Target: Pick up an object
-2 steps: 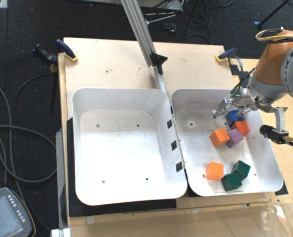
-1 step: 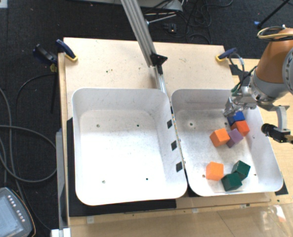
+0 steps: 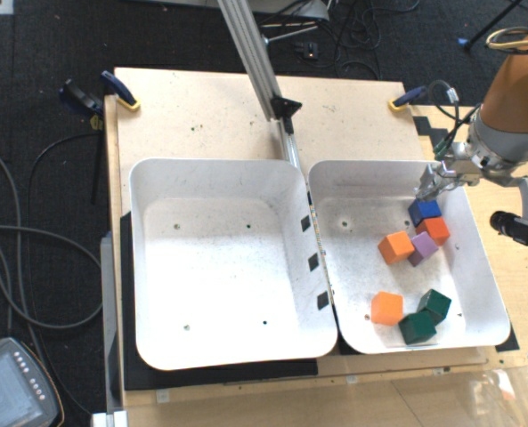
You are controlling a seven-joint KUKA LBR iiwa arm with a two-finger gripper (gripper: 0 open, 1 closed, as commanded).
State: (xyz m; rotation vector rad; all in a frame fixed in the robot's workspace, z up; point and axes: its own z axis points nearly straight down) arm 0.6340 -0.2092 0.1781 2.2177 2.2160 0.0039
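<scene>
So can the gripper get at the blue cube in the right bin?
Probably yes: the gripper hangs right above the blue cube, nothing covering it, though the red-orange cube crowds one side.

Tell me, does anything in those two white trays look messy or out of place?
Nothing looks damaged or spilled. The blocks just lie jumbled at odd angles in the right bin, with the gripper right above the blue block.

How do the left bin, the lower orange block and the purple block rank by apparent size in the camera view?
Largest to smallest:
1. Left bin, by far the largest.
2. Lower orange block.
3. Purple block, which looks slightly smaller, though neighbouring blocks partly crowd it, so the gap between the two blocks is uncertain.
</scene>
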